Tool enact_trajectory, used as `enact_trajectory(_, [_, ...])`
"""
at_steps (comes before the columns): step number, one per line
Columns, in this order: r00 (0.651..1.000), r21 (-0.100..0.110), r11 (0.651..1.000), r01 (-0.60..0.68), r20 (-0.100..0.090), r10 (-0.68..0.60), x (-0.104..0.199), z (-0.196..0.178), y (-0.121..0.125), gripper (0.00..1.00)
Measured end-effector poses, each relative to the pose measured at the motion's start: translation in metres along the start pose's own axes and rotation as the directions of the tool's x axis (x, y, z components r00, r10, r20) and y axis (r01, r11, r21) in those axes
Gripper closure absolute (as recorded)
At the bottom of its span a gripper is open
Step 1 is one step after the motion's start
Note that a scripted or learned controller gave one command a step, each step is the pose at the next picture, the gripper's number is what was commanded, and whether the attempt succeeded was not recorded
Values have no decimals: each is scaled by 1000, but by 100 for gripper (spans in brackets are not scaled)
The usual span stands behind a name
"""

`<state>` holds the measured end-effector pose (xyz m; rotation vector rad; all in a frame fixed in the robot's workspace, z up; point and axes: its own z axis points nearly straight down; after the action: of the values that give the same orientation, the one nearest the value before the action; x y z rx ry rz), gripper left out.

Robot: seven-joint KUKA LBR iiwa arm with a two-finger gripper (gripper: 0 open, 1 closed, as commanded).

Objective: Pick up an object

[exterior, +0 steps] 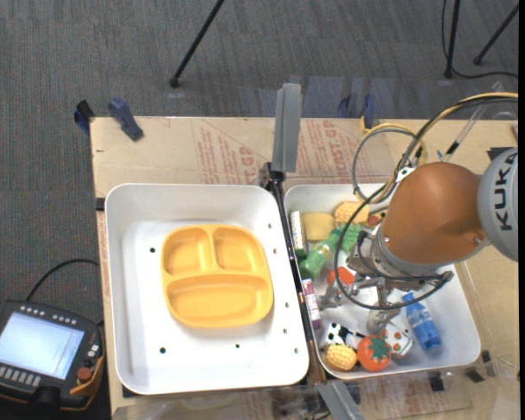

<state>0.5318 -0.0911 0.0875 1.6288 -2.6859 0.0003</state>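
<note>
My gripper [366, 294] hangs low over the middle of the right bin [462, 309], under the arm's orange band [429, 217], which hides part of the bin. Around it lie several small objects. A green bottle [320, 254] and a pale yellow block [316, 226] are to its left, and a corn cob [349, 210] is at the back. A red piece [340, 276] lies right beside the gripper. In front are a blue bottle [423, 323], a tomato [374, 353], a second corn cob [341, 355] and a black-and-white toy [335, 333].
The left bin [131, 234] holds a yellow divided plate [217, 274]. A marker [311, 303] and a white tube [296, 230] lie along the right bin's left wall. Cables loop above the arm. A teach pendant [39, 348] sits at the lower left.
</note>
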Motion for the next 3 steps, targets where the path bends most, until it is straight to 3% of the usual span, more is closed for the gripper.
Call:
enact_trajectory(1, [999,-1,999,50,4,-50,-9,0,-35,0])
enact_trajectory(2, [999,-3,999,48,9,-48,-12,-9,-34,100])
enact_trajectory(3, [999,-3,999,47,8,-47,-12,-9,-34,0])
